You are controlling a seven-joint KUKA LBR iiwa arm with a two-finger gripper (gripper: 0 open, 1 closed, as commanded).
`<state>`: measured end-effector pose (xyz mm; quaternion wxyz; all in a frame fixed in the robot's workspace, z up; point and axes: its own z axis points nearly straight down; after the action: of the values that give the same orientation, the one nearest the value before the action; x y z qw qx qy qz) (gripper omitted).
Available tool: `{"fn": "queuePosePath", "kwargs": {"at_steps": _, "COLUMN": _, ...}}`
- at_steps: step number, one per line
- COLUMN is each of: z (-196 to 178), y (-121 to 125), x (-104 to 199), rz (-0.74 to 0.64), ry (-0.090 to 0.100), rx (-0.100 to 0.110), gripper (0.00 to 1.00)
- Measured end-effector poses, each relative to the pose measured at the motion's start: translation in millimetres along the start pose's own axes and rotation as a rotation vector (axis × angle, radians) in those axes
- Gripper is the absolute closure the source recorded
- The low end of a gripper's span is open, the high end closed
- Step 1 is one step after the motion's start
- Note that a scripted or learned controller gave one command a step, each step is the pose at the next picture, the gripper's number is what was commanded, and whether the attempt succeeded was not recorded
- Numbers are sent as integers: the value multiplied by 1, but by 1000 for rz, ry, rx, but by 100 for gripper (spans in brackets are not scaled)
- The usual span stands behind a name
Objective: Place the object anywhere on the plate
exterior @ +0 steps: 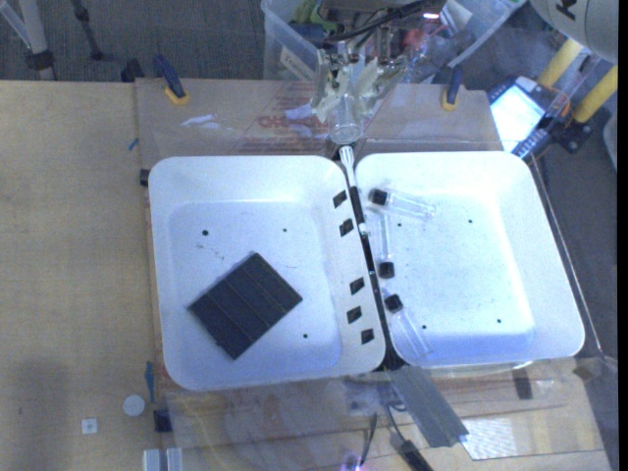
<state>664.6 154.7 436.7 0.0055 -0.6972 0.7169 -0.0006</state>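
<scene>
Bench (69, 214), near edge: one small round disc (132, 403) by the left bin's near left corner, and one flat grey strip (429, 407) lying at a slant below the seam between the bins. Left bin (167, 180): one plate (245, 304), a dark, ridged square turned cornerwise, lying flat in the near half of the floor, towards the left. Seam between the bins: a row of small black tabs (355, 287) along the left bin's right rim. Right bin (549, 263): three clear vials with black caps, all close to its left wall. Nearest vial (394, 305) lies by the near left corner; middle vial (383, 251) lies lengthwise along the wall; far vial (397, 202) lies crosswise near the far left corner, cap towards the seam. Gripper (345, 116): above the far end of the seam, just past the bins' far rims, well apart from the plate and nearer the far vial than the others, touching none of them. Whether it is wide, narrow or holding anything cannot be told; a clear glint shows under it. Far edge: two blue clamps (173, 89) and one clear tub (294, 27) of mixed items.
</scene>
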Motion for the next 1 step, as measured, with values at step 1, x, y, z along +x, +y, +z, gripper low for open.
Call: {"fn": "queuePosePath", "kwargs": {"at_steps": 1, "z": 0, "y": -2, "x": -16, "rz": -231, "ry": 0, "rx": -1, "gripper": 100}}
